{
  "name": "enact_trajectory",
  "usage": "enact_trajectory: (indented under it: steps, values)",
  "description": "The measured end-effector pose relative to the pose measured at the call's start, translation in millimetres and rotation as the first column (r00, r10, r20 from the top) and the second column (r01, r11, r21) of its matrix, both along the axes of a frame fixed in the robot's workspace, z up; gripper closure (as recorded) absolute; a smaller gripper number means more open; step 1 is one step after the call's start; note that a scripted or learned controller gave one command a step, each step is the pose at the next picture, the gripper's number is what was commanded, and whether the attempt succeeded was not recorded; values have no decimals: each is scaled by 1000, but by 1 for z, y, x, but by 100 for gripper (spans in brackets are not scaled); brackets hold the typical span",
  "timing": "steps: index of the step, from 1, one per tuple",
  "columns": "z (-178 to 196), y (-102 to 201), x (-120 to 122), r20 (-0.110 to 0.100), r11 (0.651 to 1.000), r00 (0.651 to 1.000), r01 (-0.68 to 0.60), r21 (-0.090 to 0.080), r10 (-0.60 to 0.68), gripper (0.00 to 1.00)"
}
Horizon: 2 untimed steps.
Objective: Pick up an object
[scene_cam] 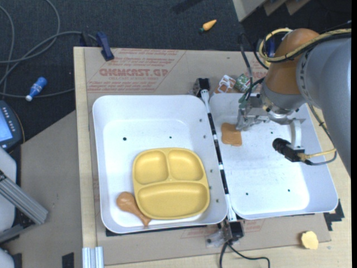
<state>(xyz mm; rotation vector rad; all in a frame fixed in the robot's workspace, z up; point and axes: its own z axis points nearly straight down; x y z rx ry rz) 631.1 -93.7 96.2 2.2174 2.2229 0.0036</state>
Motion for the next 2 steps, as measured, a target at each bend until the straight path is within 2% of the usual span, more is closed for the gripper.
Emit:
enact_trajectory:
  steps: [1,2]
  values:
    - [-5,-15,-106,-13,1000,1000,7,1,-7,100]
    - [95,22,-42,12,1000,1000,-4,-1,4,100]
